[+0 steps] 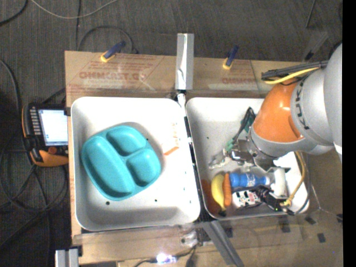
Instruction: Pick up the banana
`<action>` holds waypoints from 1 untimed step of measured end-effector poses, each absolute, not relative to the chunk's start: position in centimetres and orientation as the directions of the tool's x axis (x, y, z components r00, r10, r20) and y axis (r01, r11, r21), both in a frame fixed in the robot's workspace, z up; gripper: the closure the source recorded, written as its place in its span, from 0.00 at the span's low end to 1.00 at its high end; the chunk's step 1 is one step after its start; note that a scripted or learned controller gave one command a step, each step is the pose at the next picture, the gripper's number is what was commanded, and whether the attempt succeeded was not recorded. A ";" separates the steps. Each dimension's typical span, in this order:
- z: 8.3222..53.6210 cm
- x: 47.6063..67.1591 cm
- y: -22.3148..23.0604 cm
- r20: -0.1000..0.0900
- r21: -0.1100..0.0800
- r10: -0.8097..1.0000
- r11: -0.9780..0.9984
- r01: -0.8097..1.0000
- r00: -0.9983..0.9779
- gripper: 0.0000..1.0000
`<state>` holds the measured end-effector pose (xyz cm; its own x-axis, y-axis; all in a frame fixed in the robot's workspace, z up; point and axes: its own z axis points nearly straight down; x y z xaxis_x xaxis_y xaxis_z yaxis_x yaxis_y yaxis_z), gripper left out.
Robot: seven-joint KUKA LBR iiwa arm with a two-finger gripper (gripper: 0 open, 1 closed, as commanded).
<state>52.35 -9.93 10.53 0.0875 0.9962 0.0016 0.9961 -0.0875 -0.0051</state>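
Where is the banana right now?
The banana lies in the right bin, near its front left corner, with an orange carrot-like piece right beside it and a blue bottle just beyond.

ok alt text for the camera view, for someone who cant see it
The end effector sits low in the right bin, just above a banana lying beside a carrot and bottle. The left bin holds a teal divided plate.
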 end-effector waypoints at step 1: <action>9.1 49.1 -10.0 0.000 0.022 0.981 -0.194 0.981 0.194 0.00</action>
<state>49.06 -10.00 9.10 0.1944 0.9809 -0.0001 0.9807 -0.1944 0.0220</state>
